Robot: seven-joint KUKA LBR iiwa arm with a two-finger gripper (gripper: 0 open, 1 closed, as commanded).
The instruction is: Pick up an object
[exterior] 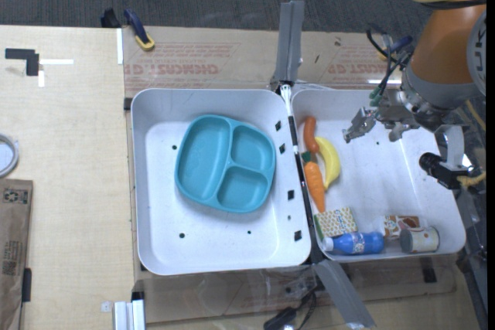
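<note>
the gripper (377, 125) is hovering over the right bin (433, 239), its jaws spread apart and gripping nothing, probably lining up a pick. the candidates are crowding the bin's left wall and near edge: a banana (330, 160) and two carrots (310, 166) lying touching, then a blue bottle (358, 243) and a can (421, 238). the banana is looking curved, yellow, smooth. the blue divided plate (226, 164) is sitting in the left bin (155, 243).

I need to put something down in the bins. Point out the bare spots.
In the left bin, bare floor rings the blue plate, widest along the near edge. In the right bin, the middle is open. Its left side with the carrot and banana and its near edge are crowded.
</note>
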